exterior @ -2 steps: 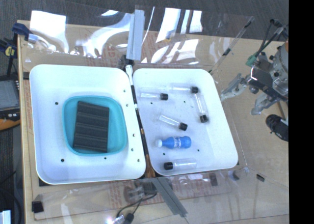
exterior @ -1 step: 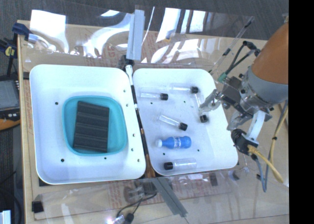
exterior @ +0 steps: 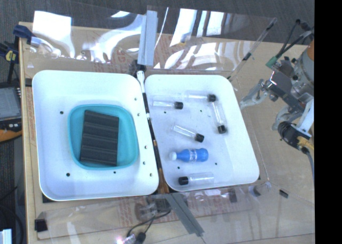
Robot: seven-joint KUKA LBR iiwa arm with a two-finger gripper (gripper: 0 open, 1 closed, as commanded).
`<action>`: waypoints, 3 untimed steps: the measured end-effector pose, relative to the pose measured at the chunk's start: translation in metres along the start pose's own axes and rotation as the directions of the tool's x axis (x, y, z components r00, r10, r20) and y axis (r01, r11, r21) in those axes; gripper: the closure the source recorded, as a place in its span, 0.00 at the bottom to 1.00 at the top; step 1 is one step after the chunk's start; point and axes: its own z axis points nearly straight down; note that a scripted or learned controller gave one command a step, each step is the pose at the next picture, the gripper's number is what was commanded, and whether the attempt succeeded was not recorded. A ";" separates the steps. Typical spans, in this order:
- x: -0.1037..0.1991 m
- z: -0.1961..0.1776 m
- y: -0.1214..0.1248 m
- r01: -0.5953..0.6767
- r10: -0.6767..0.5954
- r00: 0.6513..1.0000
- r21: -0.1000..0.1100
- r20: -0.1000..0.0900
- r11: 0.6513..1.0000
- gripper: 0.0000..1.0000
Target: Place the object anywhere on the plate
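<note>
The arm sits at the right edge of the camera view, outside the right bin (exterior: pixel 243 130), and its hand (exterior: pixel 255 96) appears as a pale metal piece reaching toward that bin's upper right corner; at this angle and size it cannot be told whether it stands wide or narrow, and nothing shows in its grasp. The things to pick all lie in the right bin: several clear vials with black caps and one blue bottle (exterior: pixel 189 155) with a white cap. The task does not say which object is meant; the blue bottle is the most distinct. It lies on its side in the bin's lower middle, its long axis running nearly left to right across the view, cap toward the left. From the hand it lies down and to the left, with a clear vial (exterior: pixel 218 116) standing nearer the hand along the way. The teal plate (exterior: pixel 75 130) rests in the left bin (exterior: pixel 45 173), well apart from the hand, and a dark ribbed block (exterior: pixel 100 137) covers its middle. So the coming move likely runs leftward twice: first into the right bin, then over the divider to the plate.
</note>
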 end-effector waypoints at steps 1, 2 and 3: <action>-0.007 0.147 0.005 -0.084 0.084 0.996 0.006 0.003 0.996 0.00; -0.001 0.018 0.001 -0.234 0.234 0.972 0.001 0.000 0.972 0.00; -0.017 0.161 0.013 -0.354 0.354 0.935 0.005 0.003 0.935 0.00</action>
